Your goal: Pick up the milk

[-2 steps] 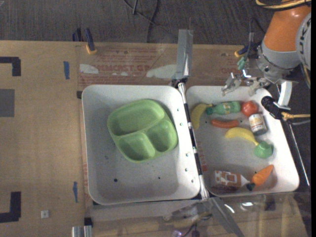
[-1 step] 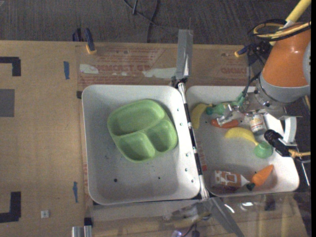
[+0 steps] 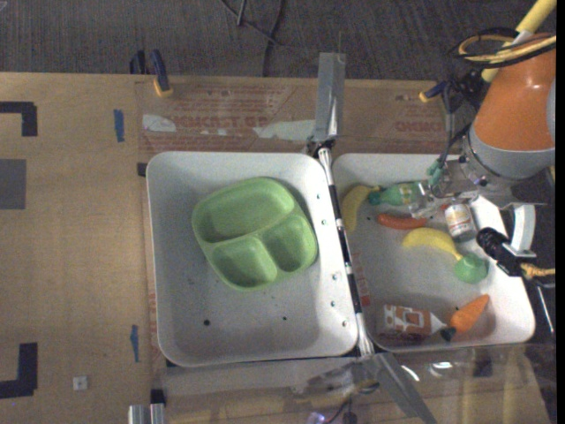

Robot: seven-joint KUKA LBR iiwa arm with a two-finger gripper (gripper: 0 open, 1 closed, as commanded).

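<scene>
nearest us the milk carton (image 3: 407, 320) lies flat at the front of the right bin (image 3: 526, 329), beside a carrot (image 3: 469, 313). we judge it light and crushable, best held across its narrow sides. we cannot tell the gripper (image 3: 439, 193) state.

One fixed camera above my bench (image 3: 79, 237) looks down at a slant on both white bins (image 3: 168, 263); I reach in from its right.

Two white bins (image 3: 168, 263) are sitting side by side, holding one green plate (image 3: 254, 232), two bananas (image 3: 433, 239), one carrot (image 3: 468, 314) and one milk carton (image 3: 408, 321).
</scene>
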